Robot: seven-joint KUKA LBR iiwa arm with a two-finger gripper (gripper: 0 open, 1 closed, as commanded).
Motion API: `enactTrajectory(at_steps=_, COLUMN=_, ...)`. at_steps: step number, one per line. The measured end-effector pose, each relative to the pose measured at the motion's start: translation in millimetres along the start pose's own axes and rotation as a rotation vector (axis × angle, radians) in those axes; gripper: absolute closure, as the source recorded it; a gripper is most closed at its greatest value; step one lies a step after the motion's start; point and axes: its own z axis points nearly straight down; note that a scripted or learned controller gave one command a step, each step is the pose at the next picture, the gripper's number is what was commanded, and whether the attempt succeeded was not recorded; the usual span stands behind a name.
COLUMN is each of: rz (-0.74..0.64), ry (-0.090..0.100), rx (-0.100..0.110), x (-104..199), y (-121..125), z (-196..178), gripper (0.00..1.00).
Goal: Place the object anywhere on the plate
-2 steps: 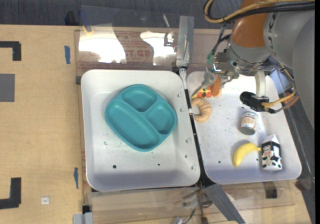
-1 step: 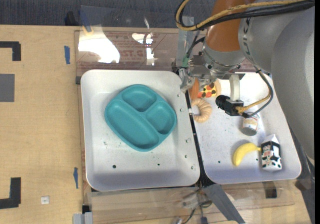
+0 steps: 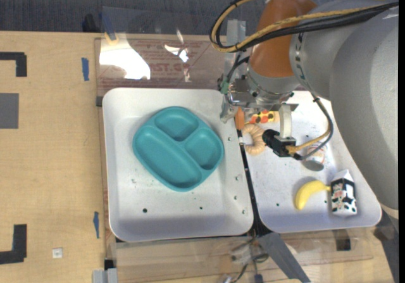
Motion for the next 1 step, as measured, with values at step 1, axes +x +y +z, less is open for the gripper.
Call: enactTrajectory(at_steps=1, rz=0.000, ry=0.001, rx=0.021, x=33.4, y=-10.3, z=3.5, gripper=1.00)
